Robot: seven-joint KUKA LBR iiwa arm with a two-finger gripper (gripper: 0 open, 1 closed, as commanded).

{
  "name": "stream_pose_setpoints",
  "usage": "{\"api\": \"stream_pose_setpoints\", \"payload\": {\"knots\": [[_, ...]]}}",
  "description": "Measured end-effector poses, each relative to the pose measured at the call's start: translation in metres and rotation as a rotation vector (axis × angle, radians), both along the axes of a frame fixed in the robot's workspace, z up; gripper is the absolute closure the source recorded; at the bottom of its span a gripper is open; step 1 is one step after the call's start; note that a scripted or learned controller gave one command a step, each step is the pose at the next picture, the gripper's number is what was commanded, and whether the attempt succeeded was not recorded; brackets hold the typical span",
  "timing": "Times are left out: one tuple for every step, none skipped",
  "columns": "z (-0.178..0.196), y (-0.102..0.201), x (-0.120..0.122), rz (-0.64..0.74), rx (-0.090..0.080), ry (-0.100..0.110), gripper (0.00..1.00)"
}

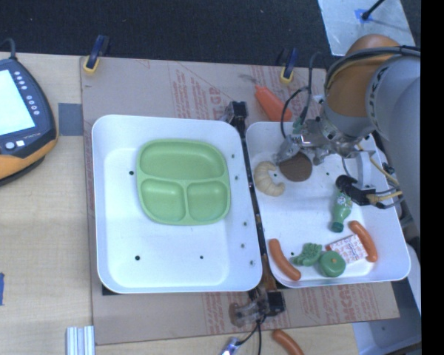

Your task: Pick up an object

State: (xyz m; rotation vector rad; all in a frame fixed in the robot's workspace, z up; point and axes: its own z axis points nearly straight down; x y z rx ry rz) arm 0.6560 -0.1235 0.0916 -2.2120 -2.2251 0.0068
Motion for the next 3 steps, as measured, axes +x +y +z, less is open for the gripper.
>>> {"api": "stream_pose_setpoints", "payload": {"knots": [[0.067,-0.087,0.000,-0.004,-0.001,-0.005,0.00],[-0.001,-0.089,-0.078,-0.002,0.000,0.000,0.00],[0.000,-0.088,-0.120,-0.001,0.000,-0.002,0.00]]}}
